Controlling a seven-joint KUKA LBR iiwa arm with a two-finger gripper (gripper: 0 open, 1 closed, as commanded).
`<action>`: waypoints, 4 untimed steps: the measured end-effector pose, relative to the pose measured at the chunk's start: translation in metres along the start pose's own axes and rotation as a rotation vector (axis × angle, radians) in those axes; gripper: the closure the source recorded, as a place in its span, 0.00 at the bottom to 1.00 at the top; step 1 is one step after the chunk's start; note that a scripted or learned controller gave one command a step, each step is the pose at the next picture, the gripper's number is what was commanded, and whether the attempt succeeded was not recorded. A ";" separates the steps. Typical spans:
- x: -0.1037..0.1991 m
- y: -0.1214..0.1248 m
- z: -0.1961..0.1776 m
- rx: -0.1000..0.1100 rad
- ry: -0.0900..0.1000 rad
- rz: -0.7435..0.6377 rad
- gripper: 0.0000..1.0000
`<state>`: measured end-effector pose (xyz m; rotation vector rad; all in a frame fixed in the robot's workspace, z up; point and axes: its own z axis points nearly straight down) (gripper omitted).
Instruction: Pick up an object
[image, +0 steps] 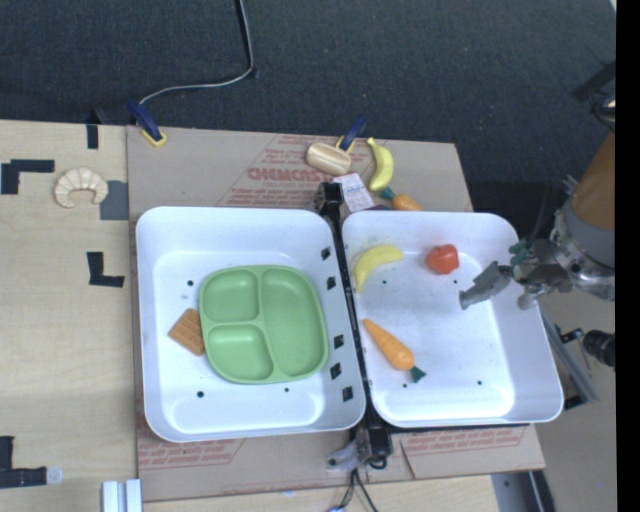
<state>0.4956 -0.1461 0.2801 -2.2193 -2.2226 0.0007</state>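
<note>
The right bin (520, 395) holds a red tomato (442, 259), a yellow banana (375, 262) and an orange carrot (390, 345). My gripper (497, 293) hangs over the right side of this bin, just right of and slightly below the tomato. Its fingers stand open, one grey finger (478, 288) slanting left toward the tomato, with nothing between them. The carrot lies apart, down to the left.
The left bin (165, 400) holds a green divided plate (265, 323) with a brown wedge (187, 331) at its left edge. Behind the bins lie a bread roll (328, 157), a second banana (380, 165) and a small white box (352, 190). A croissant (82, 186) sits far left.
</note>
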 end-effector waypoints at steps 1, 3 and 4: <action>0.059 -0.003 0.091 0.002 0.001 0.000 0.00; 0.042 0.018 0.194 -0.001 0.001 0.001 0.00; 0.041 0.018 0.184 -0.004 -0.003 0.002 1.00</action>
